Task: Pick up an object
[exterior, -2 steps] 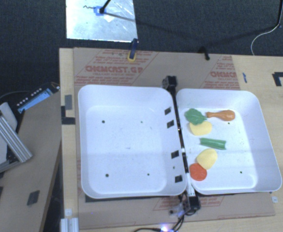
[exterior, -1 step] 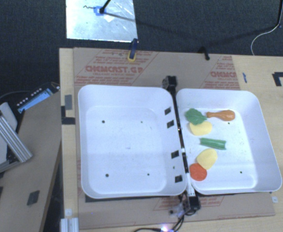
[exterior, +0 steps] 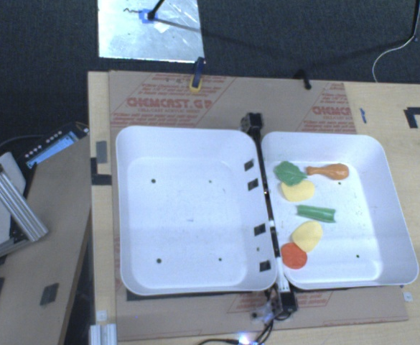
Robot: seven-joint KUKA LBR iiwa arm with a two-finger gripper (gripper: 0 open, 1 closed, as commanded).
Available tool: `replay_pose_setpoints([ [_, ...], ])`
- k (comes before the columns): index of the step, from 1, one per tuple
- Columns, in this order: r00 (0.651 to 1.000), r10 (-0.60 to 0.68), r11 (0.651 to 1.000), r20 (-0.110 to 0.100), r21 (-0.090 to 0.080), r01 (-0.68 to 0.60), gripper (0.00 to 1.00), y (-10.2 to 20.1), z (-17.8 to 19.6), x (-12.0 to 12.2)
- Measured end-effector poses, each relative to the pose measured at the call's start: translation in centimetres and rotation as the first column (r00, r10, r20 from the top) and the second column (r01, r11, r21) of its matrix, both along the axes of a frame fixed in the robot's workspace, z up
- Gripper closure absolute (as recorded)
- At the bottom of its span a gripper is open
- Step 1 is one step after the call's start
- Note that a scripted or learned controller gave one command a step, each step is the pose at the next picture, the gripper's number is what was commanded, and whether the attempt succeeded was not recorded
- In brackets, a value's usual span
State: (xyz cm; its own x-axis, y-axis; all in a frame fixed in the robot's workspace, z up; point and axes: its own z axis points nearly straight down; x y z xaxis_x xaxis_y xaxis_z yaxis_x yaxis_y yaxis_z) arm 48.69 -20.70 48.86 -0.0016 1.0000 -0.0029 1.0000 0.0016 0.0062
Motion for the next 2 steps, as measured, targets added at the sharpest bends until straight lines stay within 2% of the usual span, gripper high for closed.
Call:
replay_pose_setpoints([
  [1, 1.000, 0.004, 1.000, 0.002, 0.000, -0.004, 1.00, 0.05, 4.97, -0.02],
  [2, 1.000, 0.003, 1.000, -0.002, 0.001, -0.003, 1.00, 0.22, 4.67, -0.03],
])
